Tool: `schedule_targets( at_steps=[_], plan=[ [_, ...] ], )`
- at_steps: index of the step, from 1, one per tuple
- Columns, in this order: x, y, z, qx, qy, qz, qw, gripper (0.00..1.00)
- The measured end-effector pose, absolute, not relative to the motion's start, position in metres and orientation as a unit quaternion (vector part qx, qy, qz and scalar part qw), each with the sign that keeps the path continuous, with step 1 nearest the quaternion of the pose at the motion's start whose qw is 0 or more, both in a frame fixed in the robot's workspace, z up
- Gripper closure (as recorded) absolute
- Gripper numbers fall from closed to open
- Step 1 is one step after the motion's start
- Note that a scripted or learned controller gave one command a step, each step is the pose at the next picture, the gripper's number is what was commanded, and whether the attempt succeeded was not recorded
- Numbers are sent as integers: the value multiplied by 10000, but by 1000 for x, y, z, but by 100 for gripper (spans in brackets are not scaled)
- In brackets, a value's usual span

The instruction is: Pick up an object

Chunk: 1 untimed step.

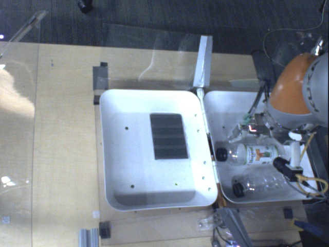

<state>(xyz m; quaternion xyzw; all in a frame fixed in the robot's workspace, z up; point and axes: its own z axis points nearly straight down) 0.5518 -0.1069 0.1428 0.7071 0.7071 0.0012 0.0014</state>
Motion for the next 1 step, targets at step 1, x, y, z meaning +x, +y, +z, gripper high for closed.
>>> schedule_targets(
  at_steps=[1],
  plan=[
    [518, -78, 261, 7892, 6141, 24, 23, 0]
  ],
)
